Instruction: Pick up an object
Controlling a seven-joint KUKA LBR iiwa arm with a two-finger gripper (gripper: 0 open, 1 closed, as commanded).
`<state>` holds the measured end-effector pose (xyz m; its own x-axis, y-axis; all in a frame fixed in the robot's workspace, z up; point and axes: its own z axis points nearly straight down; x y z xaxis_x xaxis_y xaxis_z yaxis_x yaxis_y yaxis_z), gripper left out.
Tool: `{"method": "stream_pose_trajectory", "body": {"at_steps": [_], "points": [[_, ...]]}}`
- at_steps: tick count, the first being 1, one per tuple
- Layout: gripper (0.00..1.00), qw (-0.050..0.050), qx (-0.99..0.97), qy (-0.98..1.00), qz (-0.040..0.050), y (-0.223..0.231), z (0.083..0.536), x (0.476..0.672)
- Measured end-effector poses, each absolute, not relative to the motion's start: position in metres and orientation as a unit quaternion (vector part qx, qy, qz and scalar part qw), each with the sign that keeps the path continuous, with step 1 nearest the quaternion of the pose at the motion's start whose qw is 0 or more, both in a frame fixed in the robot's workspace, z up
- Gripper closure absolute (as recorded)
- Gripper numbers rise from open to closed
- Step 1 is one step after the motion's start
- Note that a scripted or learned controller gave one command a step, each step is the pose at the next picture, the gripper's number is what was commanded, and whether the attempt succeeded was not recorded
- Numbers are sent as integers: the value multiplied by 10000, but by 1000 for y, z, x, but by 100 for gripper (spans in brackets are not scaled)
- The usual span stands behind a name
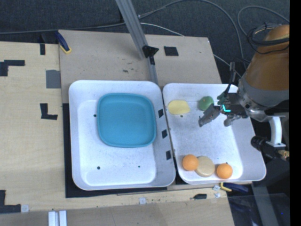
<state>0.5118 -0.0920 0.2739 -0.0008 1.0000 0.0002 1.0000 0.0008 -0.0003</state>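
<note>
The right bin (244,145) holds several small objects. A pale yellow piece (178,107) lies at its far left, with a green one (205,102) just to its right. Along the near edge sit an orange ball (190,162), a beige round piece (205,166) and a second orange ball (224,171). My gripper (217,120) hangs over the upper middle of this bin, just right of and below the green piece. Its two dark fingers (205,119) are spread open with bare bin floor between them.
A blue square plate (126,119) fills much of the left bin (80,140). A metal pole (136,27) slants up from between the bins. The arm's orange band (270,55) and grey wrist overhang the right bin's right rim.
</note>
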Motion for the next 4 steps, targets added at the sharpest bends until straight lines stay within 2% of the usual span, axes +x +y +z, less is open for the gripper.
{"method": "stream_pose_trajectory", "body": {"at_steps": [1,2,3,4], "points": [[0,2,-7068,-7074,1,-92,274,512],[0,18,-7069,-7073,16,-87,228,505],[0,24,-7070,-7072,21,-90,166,506],[0,24,-7071,-7071,19,-91,108,496]]}}
